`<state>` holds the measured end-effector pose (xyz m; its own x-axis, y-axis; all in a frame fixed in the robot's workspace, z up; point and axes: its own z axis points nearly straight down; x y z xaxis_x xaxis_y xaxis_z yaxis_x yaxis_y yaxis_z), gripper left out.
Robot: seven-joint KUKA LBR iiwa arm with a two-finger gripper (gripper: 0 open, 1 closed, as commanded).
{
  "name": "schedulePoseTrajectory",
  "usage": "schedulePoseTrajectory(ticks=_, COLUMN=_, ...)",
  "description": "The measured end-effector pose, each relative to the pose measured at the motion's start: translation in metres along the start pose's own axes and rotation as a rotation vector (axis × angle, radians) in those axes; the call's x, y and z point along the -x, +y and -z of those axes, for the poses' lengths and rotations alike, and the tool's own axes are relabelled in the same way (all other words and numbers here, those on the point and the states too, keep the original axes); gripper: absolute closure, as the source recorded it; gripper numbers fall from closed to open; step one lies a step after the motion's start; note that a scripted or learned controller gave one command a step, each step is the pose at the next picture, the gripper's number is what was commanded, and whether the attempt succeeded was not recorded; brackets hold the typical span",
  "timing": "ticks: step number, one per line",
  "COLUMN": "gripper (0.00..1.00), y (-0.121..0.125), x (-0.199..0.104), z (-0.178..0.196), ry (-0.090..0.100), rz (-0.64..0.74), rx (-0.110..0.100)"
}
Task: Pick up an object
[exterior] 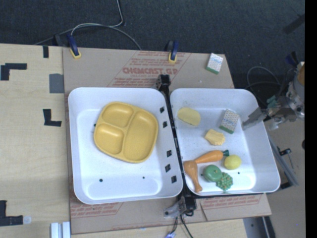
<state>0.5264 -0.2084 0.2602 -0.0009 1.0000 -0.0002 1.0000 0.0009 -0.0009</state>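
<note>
The right bin holds several toy foods: a pale yellow lump, a small speckled box, a yellow wedge, an orange carrot, a lemon, a brown drumstick, a green round piece and a green bumpy cluster. My gripper hangs at the bin's right rim, just right of the speckled box and above the bin floor. Nothing shows in its grasp. The arm's wrist sits at the frame's right edge.
The left bin holds a yellow divided plate. A small green-white box lies on the cardboard behind the right bin. Two clamps pin the cardboard's far edge. Cables run behind the bench.
</note>
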Motion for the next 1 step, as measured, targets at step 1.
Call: schedulePoseTrajectory(ticks=1, gripper=0.0, y=0.0537, x=-0.0146, z=-0.0599, ry=0.0, rz=0.0, rx=-0.001)
